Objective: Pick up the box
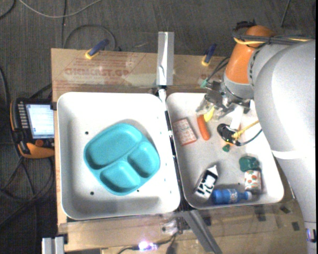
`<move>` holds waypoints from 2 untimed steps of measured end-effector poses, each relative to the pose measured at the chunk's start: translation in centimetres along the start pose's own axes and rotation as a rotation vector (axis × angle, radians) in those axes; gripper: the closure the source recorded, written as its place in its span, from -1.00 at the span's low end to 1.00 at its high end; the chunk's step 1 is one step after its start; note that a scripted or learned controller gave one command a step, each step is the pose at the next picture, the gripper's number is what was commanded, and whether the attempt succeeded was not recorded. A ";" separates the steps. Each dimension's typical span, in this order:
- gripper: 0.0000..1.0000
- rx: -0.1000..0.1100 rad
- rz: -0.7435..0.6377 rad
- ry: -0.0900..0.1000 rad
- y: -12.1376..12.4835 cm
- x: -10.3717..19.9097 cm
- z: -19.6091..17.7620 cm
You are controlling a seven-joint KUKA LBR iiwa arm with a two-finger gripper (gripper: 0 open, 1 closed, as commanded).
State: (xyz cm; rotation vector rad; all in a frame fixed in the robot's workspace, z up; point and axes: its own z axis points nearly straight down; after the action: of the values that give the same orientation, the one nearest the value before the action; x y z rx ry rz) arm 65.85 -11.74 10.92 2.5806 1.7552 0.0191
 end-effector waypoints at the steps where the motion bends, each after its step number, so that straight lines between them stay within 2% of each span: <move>1: -1.00 0.007 0.000 -0.002 -0.2 0.0 0.4; 2: -1.00 0.012 0.060 -0.001 -6.6 -1.3 1.7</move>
State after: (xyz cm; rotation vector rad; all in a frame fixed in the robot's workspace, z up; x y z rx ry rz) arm 59.26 -10.50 9.05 2.6400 1.6826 0.0078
